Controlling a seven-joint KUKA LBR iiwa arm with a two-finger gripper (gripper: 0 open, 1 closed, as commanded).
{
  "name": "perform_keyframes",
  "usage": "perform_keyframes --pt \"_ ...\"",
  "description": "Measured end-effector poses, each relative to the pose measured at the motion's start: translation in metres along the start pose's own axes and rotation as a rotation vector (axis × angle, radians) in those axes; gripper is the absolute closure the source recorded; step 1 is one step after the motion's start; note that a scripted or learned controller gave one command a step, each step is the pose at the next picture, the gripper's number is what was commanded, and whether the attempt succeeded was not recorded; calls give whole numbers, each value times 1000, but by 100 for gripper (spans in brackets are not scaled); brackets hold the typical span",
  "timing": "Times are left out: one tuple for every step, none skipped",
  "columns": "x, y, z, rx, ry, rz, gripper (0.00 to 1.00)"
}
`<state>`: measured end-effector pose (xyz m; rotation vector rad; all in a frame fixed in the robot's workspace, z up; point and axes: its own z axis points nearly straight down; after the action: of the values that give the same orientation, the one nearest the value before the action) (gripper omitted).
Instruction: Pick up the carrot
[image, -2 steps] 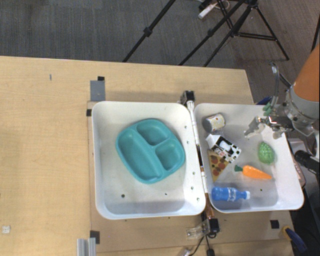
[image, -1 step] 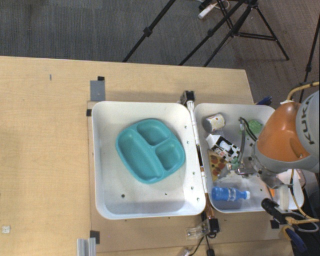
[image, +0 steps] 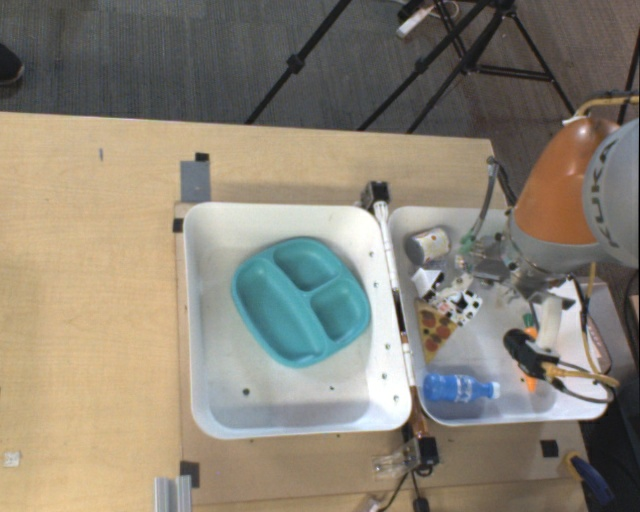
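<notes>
1. I've got the arm (image: 572, 190) in over the right bin (image: 505, 414). The fingers (image: 482, 275) sit low among the clutter, and I can't tell whether they're spread or pressed together.
2. The carrot (image: 532, 377) shows as an orange bit, partly hidden, to the view's right of the fingers and nearer the bin's front wall.
3. Just left of the fingers is a black-and-white checkered piece (image: 458, 302). A small cup (image: 430, 243) lies further back-left, and a blue bottle (image: 458, 389) lies in front.
4. Well to the left, a teal divided plate (image: 300, 300) sits in the left bin (image: 205, 330).
</notes>
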<state>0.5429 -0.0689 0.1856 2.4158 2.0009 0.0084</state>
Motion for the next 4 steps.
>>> perform_keyframes --pt "-79 4 -73 -2 -2 -3 0" --pt "-88 -40 83 5 -1 148 0" --pt "-117 -32 83 11 14 50 0" --pt "-121 -24 93 6 21 4 0"
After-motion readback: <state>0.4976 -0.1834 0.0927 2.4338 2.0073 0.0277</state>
